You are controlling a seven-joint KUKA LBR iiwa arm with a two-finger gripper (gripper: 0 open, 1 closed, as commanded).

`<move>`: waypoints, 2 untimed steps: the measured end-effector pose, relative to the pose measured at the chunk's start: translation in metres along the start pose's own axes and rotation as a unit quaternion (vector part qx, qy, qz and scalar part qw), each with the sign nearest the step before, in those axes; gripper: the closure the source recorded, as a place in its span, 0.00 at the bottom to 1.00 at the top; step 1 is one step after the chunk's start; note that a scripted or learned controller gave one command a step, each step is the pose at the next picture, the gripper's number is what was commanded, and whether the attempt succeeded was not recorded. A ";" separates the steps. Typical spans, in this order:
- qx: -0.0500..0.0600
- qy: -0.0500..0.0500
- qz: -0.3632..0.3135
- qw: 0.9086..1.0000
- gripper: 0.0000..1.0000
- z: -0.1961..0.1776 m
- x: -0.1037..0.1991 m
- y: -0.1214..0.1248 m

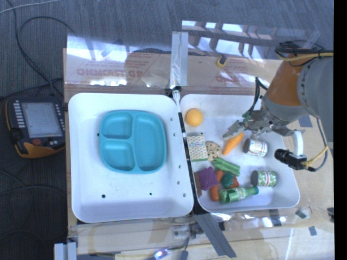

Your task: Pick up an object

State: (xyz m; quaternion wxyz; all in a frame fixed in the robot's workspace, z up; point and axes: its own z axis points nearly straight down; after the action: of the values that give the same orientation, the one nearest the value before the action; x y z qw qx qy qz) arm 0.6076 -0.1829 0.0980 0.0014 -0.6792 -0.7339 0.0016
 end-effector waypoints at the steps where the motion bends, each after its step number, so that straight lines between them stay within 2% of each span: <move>1: 0.000 0.005 0.092 0.996 0.00 -0.024 -0.033 -0.007; 2: -0.006 -0.003 0.092 0.996 0.00 0.009 -0.003 -0.017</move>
State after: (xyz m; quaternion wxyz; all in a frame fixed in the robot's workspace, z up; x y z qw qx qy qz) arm 0.5908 -0.1872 0.0895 -0.0055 -0.7437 -0.6685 -0.0005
